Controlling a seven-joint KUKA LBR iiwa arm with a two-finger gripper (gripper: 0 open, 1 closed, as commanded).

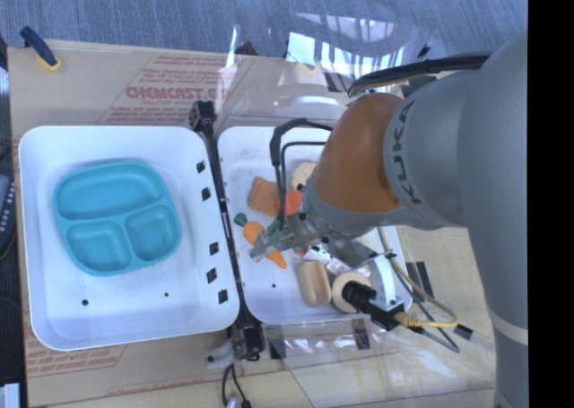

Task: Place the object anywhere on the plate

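Picking up one toy cleanly comes first, so the claw [269, 245] should drop straight down over a single piece. Low in the middle of the frame, it sits among the toy food [264, 195] in the right bin [269, 303]. I cannot tell its grip. The blue plate [115, 215] waits at left.

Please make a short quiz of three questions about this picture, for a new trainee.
1. True or false: the blue plate lies in the left bin.
2. How many compartments has the plate? A) two B) three C) four
3. Over which bin is the hand working?

Key:
1. True.
2. B.
3. The right bin, low among the toy food pieces.
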